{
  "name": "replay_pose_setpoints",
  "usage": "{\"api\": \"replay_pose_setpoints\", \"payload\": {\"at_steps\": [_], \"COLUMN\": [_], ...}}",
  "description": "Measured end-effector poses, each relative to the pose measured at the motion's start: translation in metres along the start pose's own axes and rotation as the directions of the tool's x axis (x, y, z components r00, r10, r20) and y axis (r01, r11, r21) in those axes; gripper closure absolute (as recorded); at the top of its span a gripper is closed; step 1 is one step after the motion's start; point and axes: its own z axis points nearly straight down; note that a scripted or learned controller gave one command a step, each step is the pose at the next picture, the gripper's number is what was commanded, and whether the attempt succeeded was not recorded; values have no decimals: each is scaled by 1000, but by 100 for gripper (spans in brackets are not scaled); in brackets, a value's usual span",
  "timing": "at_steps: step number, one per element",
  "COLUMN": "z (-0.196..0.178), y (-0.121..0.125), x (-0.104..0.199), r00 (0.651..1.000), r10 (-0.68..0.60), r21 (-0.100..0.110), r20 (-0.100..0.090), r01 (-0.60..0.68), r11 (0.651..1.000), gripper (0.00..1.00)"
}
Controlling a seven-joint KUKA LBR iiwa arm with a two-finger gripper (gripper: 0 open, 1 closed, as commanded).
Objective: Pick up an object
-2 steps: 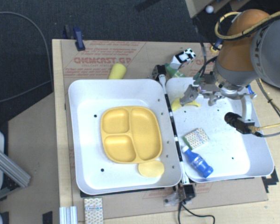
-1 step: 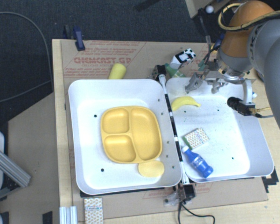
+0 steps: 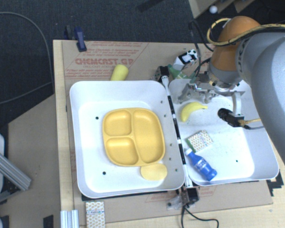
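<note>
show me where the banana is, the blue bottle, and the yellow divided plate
banana (image 3: 193,109), camera view, middle of its curved body, right bin.
blue bottle (image 3: 201,165), camera view, middle of its body, right bin.
yellow divided plate (image 3: 133,137), camera view, ridge where its compartments meet, left bin.

Two white bins, left bin (image 3: 85,141) and right bin (image 3: 256,160), on a tan board (image 3: 61,80) printed with red lettering. Yellow divided tray (image 3: 133,137), a paler yellow disc (image 3: 154,172) at its corner. Yellow banana (image 3: 192,110), blue bottle (image 3: 201,165) with a white cap, a small packet (image 3: 199,140) (green-and-white checks, it seems). Grey arm (image 3: 270,70), orange band (image 3: 230,42).
</note>
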Motion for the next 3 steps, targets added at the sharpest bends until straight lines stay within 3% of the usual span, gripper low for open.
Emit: {"api": "replay_pose_setpoints", "payload": {"at_steps": [1,2,3], "z": [0,-10,-10], "y": [-47,-46,-46], "x": [-12,-12,-12], "r00": [1000,1000,1000], "r10": [2,2,2], "r21": [0,-2,-2], "r20": [0,0,0], "r01": [-2,-2,-2], "r11": [1000,1000,1000], "gripper": [0,100,0]}}
